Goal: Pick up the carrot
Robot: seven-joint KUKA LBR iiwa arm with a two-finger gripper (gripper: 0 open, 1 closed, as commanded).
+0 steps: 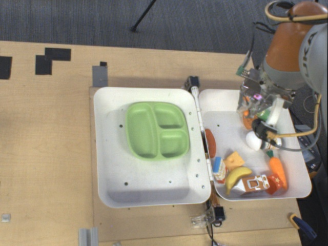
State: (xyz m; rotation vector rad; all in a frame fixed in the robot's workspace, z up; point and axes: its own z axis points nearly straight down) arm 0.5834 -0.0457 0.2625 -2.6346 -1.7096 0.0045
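Camera view is showing a green tray (156, 130) sitting in the left bin (105, 152), the carrot (277, 169) lying near the right bin's (302, 186) front right corner, and the pincer (254, 105) hovering at its far edge, grip impossible to tell.

green tray (156, 130) in white bin (110, 152); orange carrot (277, 169), yellow banana (237, 177), perhaps white egg (253, 140).

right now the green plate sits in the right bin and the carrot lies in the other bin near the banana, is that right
Not quite. The camera view shows the green plate in the left bin, not the right one. The carrot does lie in the other bin, near the banana.
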